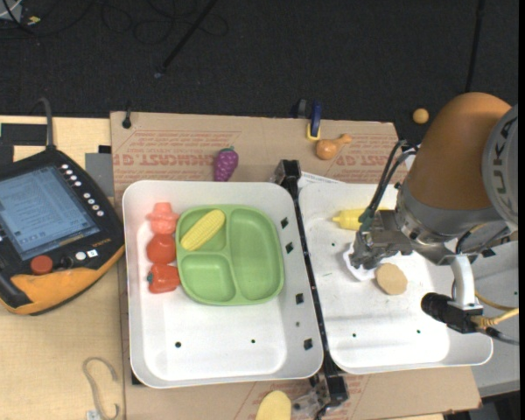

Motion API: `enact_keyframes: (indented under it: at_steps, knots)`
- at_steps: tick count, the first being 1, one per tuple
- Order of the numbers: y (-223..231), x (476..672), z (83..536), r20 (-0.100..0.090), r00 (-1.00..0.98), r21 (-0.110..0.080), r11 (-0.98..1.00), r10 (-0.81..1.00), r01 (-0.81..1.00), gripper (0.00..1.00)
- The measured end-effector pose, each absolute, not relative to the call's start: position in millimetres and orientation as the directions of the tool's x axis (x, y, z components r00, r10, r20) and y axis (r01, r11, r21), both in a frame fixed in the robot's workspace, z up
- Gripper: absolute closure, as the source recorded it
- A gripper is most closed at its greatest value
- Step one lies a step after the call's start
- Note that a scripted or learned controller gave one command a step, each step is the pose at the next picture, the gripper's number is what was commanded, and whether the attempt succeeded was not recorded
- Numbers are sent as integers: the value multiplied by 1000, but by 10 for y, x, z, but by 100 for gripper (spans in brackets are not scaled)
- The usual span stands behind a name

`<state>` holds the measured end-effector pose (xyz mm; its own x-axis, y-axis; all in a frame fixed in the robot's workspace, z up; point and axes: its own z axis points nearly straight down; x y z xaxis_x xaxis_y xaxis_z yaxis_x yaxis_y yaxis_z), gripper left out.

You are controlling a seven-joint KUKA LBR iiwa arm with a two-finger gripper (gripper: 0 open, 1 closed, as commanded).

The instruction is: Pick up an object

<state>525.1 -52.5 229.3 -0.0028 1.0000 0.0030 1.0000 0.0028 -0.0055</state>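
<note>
Camera view, looking down at a slant on the counter [35, 357], which is carrying two shallow white bins side by side. The left bin [201, 357] is holding a green divided plate [245, 274] near its far edge, with a yellow corn cob [200, 228] lying in the plate's far left compartment; several red toy foods [161, 250] are sitting against the bin's left wall, just beside the plate. The right bin [394, 344] is holding a tan, potato-like object [391, 279] near its centre, a small white piece [357, 269] just beside it, and a yellow object [348, 220] towards the far edge. The arm [459, 160] is reaching in over the right bin, and the gripper [369, 252] is hanging low above the white piece, close to the tan object. Whether the gripper is wide or narrow cannot be told, and nothing is visibly held.

Judged from this arrangement, the approach or descent step is in hand, with no object lifted yet. The next move is likely calling for the gripper to be centred over one target, probably the tan object or the white piece, then lowered, closed and raised. Crowding between these neighbours could be spoiling the grasp.
</note>
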Motion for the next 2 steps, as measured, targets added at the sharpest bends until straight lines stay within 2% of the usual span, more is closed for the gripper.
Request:
enact_keyframes:
  at_steps: [1,2]
  knots:
    - [-553,5109,2355,2,3,-4,-3,1000,1000,100]
    - [-444,5076,2185,1,1,-5,-1,1000,1000,100]
